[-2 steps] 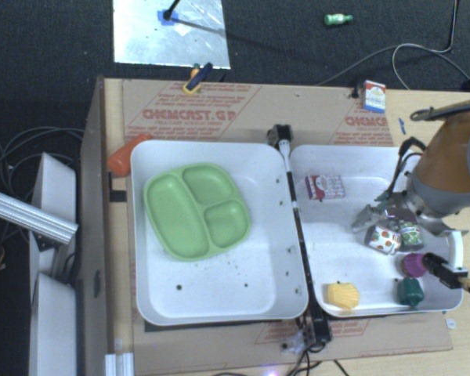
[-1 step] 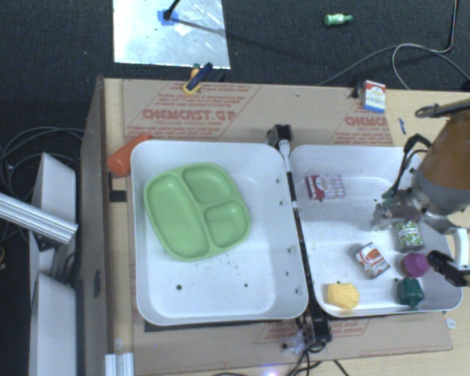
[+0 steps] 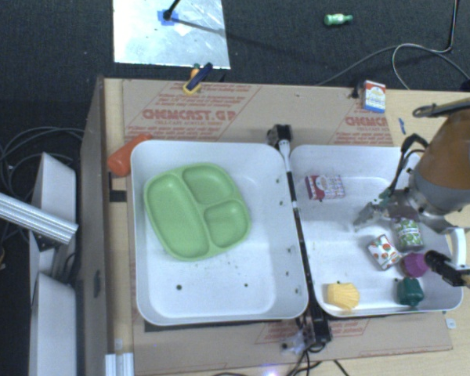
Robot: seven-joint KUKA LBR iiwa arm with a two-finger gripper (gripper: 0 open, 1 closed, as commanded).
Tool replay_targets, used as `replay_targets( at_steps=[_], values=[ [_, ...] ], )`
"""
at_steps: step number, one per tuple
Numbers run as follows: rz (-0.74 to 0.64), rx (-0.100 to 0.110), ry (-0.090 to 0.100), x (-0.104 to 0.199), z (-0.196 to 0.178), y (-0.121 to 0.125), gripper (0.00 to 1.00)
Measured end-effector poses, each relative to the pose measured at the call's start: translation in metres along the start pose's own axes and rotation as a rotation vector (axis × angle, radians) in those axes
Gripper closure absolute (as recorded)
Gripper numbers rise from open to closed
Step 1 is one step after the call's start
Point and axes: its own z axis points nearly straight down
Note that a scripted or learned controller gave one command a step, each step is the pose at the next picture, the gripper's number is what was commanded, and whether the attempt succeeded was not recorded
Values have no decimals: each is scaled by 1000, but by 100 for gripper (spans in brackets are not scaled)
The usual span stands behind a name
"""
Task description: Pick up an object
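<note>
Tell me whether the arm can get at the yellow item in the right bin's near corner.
Probably yes. The yellow item lies alone by the right bin's front rim, and the gripper is above the same bin.

You get bright, even overhead light, glare on the foil sheet (image 3: 171,23), soft shadows, slightly grainy focus.

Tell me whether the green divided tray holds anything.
Empty. The green tray lies flat in the left bin, and all three compartments show bare green.
</note>
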Motion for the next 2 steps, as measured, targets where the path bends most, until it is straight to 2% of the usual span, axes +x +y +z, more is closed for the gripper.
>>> replay_targets(
  at_steps=[1, 2],
  values=[
    [9, -2, -17, -13, 10, 84, 0],
    [6, -4, -18, -13, -1, 85, 100]
  ],
)
